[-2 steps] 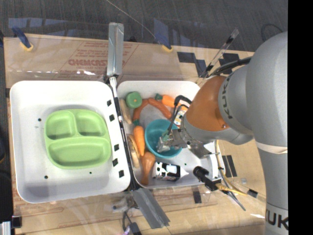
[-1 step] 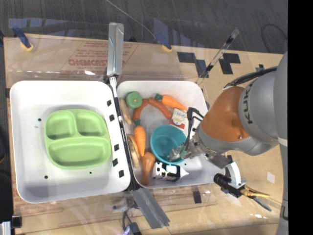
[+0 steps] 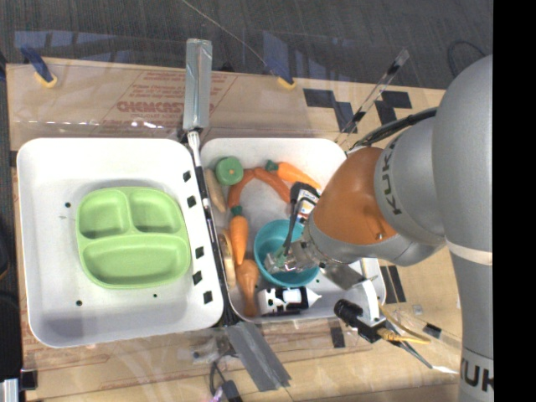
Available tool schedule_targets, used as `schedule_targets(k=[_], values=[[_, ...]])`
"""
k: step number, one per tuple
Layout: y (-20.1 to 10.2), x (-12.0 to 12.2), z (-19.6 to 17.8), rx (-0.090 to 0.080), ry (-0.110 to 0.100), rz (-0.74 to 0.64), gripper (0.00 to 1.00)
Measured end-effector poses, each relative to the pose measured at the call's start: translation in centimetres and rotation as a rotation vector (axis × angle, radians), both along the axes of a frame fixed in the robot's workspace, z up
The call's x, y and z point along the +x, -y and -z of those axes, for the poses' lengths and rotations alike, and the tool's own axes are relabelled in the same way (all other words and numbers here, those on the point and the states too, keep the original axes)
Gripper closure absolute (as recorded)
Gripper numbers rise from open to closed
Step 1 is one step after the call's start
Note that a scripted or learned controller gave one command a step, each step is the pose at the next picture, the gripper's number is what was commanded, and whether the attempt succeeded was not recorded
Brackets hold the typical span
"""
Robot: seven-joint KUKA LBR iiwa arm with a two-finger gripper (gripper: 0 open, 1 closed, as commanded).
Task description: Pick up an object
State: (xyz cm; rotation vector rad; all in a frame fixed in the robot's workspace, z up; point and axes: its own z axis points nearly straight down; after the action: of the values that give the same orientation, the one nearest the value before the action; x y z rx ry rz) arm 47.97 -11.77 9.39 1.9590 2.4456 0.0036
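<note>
**Claw down inside the teal bowl in the right bin**

While the grey arm (image 3: 452,182) reaches in from the right, its orange band sits over the right bin (image 3: 331,153) and the claw (image 3: 289,258) hangs down into a teal bowl (image 3: 270,254) near that bin's front. Whether the claw is released or clenched cannot be told from this slanted view, and nothing can be seen gripped in it.

Just left of the bowl lies an orange carrot (image 3: 239,237), its long axis running roughly front to back, one end toward the bin's far wall and the other toward the camera side. It lies beside the claw, to its left, apart from it. A curved orange piece (image 3: 251,181) arcs across the far part of the bin beside a green round piece (image 3: 228,171). A black-and-white object (image 3: 283,301) lies just in front of the bowl.

On the bench (image 3: 126,99), the left bin (image 3: 33,224) holds a green divided plate (image 3: 131,237).
</note>
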Motion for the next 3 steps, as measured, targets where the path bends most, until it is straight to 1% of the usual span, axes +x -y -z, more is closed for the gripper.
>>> schedule_targets(k=[1, 2, 3], values=[[1.2, 0.4, -0.6, -0.020, 0.022, 0.016, 0.00], [0.2, 7.9, 0.1, 0.005, -0.005, 0.358, 0.00], [0.1, 7.9, -0.9, 0.005, -0.007, 0.352, 1.00]])
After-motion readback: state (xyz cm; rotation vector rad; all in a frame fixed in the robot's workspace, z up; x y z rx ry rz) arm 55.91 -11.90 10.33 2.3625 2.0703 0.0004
